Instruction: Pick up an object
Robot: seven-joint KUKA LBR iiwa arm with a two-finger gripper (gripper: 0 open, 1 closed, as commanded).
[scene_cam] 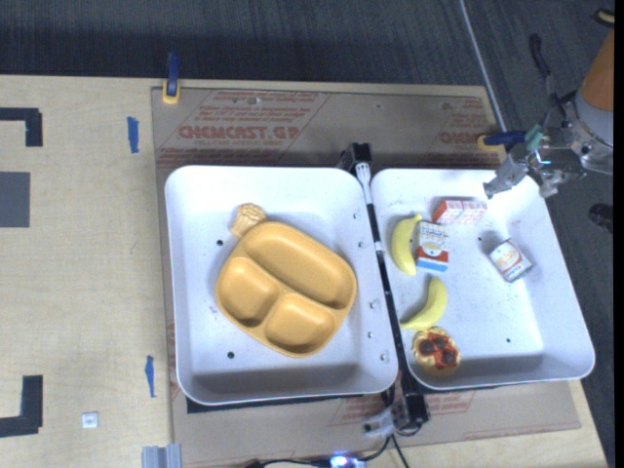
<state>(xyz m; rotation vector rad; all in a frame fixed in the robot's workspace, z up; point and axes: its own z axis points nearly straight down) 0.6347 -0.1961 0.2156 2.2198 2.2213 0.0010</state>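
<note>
The right bin (556,349) holds two yellow bananas, one upright at its left side (404,245) and one curved below it (429,303). A red and white box (458,211) lies near the back. A small red and white carton (433,245) stands beside the upper banana. A small white pack (509,259) lies toward the right. A red and yellow pastry-like piece (436,349) sits at the front left. My gripper (515,174) hangs over the bin's far right corner, up and to the right of the red and white box, apart from every object.
The left bin (185,261) holds a large yellow divided tray (285,286) with a small tan piece (248,217) at its back left corner. A cable (478,52) runs down from the top toward the arm. A black clamp (358,154) sits between the bins at the back.
</note>
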